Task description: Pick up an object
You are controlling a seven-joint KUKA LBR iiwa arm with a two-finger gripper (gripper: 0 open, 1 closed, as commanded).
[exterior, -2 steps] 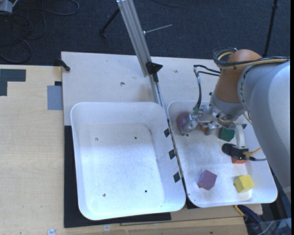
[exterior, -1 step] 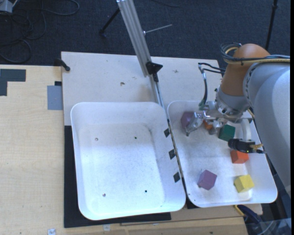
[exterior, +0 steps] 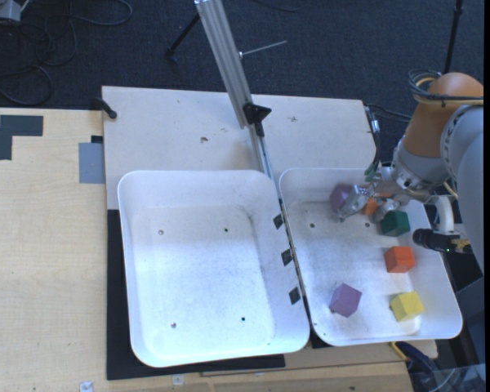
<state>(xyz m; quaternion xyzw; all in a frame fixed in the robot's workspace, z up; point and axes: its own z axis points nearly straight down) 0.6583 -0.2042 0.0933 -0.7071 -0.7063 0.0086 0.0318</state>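
Just gripper (exterior: 358,203) by purple block (exterior: 341,196), right bin's (exterior: 327,325) far edge.

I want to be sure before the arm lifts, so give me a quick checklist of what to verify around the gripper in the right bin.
1. Gripper is over the right bin: ok.
2. Purple block sits right at the gripper: ok.
3. Block seen between the fingers: cannot tell.
4. Green block crowds the gripper: not ok.
5. Orange block, yellow block and second purple block lie apart from the gripper: ok.
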